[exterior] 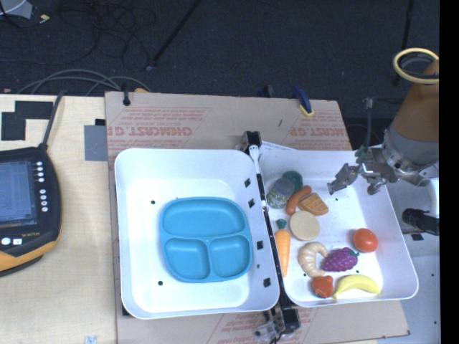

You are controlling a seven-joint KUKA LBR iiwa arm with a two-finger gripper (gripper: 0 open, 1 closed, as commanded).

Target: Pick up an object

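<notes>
My gripper [356, 183] hangs over the back of the right bin [401, 256], open, with nothing between its fingers. Toy food lies in that bin to its left and front. A brown bread slice [314, 205], an orange sausage [296, 198], a grey lump [280, 189] and a green piece [292, 178] sit left of the gripper. Nearer the front are a cream disc [304, 226], a carrot [282, 251], a shrimp [311, 256], purple grapes [340, 259], a red tomato [365, 239], a banana [357, 285] and a small red piece [323, 286].
The left bin [136, 192] holds a blue divided plate [206, 238]. A black clamp strip [262, 221] runs between the two bins. A control pendant [25, 203] lies on the bench at far left. The arm's orange band [419, 113] stands at the right.
</notes>
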